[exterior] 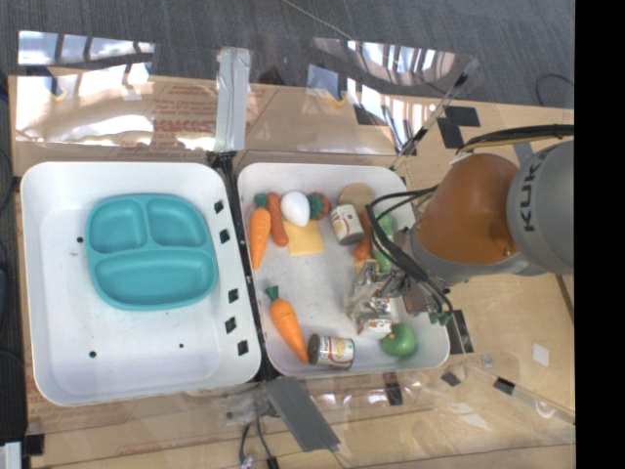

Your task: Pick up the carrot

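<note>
- Nearest the camera, at the right bin's (256,262) 6 o'clock edge, a can (332,351) lies on its side, with a green fruit (398,340) just beside it at its 3 o'clock
- A carrot (284,323) lies on the bin floor at the can's 10 o'clock, near it, thick end with green top towards 11 o'clock, tip towards 5 o'clock; open floor lies on its right flank, so it looks the easiest one to reach
- By its look it is a toy: likely light, stiff and smooth, tapered, so a pinch near the tip may squirt it out; I would take it across the thick half, fingers set square to its long axis
- The gripper (376,296) hangs over the bin's 4 o'clock part, above a small cluttered heap, well apart from that carrot; whether its fingers are open or closed I cannot tell, cables and clutter hide them
- Farther back, a yellow slice (306,238) and a second can (344,224) sit mid-bin
- At the bin's 11 o'clock corner a second carrot (259,233) stands along the left wall, touching a thinner orange piece (277,221), with an egg (295,208) just beside; that one is crowded and harder to pinch
- The left bin (59,360) holds a teal tray (149,250)
</note>
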Robot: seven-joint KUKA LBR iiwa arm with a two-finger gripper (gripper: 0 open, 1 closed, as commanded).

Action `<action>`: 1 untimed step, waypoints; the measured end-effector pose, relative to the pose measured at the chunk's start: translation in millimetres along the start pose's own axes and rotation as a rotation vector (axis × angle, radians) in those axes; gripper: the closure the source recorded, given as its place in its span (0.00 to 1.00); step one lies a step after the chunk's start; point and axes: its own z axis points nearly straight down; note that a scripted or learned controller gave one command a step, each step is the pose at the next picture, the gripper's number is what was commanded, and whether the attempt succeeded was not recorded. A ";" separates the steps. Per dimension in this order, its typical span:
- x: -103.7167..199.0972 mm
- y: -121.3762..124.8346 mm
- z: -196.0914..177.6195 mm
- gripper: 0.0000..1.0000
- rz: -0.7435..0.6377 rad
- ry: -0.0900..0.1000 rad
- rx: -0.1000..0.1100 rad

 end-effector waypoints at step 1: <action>-8.5 -11.5 -172.3 1.00 0.129 -0.010 0.006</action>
